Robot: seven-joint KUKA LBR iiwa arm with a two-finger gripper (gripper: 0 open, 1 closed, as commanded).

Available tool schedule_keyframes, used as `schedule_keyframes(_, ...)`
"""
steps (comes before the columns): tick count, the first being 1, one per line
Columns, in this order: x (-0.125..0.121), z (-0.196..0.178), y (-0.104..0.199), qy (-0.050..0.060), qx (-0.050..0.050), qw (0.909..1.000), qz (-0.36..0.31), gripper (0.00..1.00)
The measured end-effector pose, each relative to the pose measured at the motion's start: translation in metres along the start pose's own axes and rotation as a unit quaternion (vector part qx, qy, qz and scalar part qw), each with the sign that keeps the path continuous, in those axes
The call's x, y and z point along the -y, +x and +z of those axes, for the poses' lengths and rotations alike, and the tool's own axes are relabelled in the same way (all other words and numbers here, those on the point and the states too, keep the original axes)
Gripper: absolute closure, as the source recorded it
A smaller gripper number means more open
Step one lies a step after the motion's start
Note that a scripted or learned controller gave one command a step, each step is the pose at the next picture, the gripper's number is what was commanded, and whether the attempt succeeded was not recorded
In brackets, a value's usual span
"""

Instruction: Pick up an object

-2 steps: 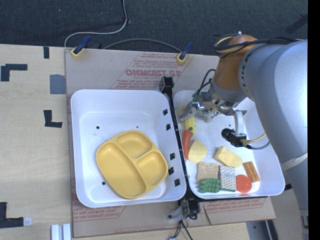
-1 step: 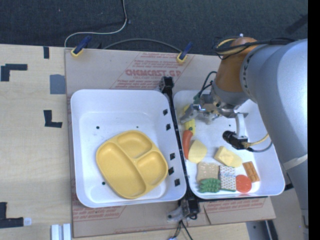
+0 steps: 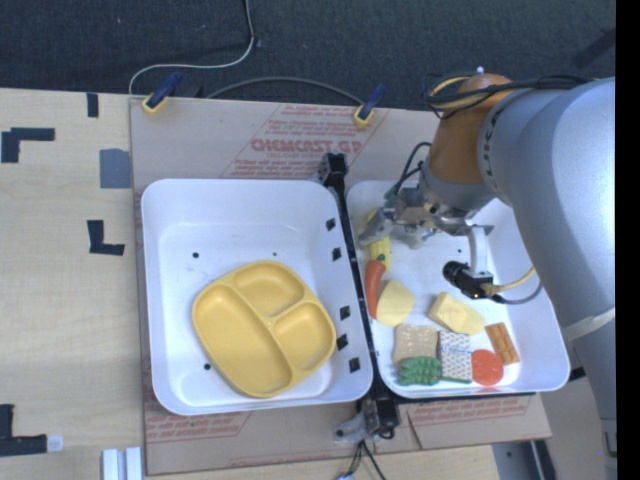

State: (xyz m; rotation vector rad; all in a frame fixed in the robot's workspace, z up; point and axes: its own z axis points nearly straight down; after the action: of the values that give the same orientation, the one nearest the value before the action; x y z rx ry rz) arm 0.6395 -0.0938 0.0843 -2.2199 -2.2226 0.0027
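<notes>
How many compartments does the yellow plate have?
3. The yellow plate lies in the left bin: one compartment at its far side, one on its right side, and the biggest along its near-left side.

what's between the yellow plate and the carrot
In the camera view, the two bins' adjoining white walls with black clips separate the yellow plate from the carrot.
</notes>
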Motion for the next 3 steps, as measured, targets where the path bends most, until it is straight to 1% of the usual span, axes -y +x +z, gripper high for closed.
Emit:
schedule_keyframes(1, 0.013, 0.0, -0.001, 0.0, 0.001, 1.0, 0.001, 0.0)
schedule_keyframes(2, -0.007, 0.0, -0.007, -0.001, -0.001, 1.0, 0.0, 0.0)
schedule_keyframes(3, 0.012, 0.0, -0.004, 0.0, 0.0, 1.0, 0.0, 0.0)
